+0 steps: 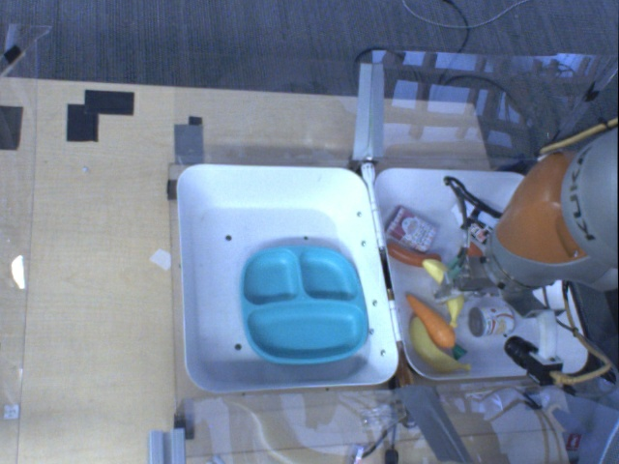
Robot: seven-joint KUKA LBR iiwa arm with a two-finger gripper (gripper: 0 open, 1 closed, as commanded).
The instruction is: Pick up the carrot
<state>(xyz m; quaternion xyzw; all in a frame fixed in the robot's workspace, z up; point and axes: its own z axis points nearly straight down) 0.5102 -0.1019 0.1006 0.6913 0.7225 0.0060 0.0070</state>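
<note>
The carrot (432, 321), orange and tapered, lies in the right bin (503, 184) near its front left, its tip pointing up-left. It rests partly on a yellow banana (437, 353). My gripper (463, 276) hangs over the middle of the right bin, just above and to the right of the carrot's thin end, close to small yellow pieces (435, 271). Nothing visibly hangs from it. The arm's orange band (542, 222) rises behind it to the right.
A red and white packet (412, 228) and an orange-red stick (407, 255) lie at the right bin's left side. A white cylinder (485, 319) stands right of the carrot. In the left bin (213, 220) sits a blue divided plate (304, 303).
</note>
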